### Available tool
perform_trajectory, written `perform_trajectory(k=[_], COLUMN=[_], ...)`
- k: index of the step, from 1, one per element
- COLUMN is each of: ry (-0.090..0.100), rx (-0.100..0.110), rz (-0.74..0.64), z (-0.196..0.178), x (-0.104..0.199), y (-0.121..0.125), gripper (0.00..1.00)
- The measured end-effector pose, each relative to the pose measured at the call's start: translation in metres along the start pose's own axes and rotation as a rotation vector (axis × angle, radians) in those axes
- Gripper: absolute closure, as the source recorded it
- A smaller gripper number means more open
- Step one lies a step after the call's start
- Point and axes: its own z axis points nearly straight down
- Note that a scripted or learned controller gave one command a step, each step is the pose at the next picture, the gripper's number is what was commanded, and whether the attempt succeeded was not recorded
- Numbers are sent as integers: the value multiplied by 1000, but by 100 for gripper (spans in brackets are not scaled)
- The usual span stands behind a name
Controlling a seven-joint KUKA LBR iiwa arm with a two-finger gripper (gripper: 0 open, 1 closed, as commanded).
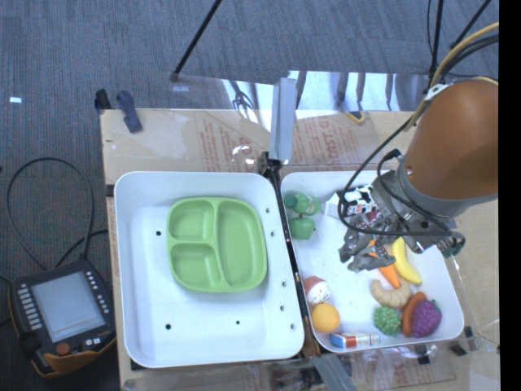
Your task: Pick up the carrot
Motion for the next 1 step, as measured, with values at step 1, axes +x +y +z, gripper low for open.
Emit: perform_trajectory(k=[1], ry=[9], rx=[-14], rz=[-110], z=[-47], x=[-29], y=[113], gripper=[100])
